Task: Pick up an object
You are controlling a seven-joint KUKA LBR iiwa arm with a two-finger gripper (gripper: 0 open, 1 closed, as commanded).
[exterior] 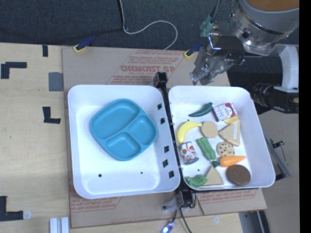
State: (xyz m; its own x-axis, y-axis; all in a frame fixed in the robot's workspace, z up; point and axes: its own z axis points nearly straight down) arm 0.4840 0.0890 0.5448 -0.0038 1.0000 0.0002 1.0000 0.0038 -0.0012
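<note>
Brown cardboard under white bins; end effector grip state indiscernible.

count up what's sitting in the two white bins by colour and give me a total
Blue: 1, the divided plate
Green: 3, pepper, pod, leafy piece
Yellow: 2, banana, cheese wedge
Orange: 1, carrot
Tan or brown: 5
Red-and-white packs: 2
Total: 14
</note>
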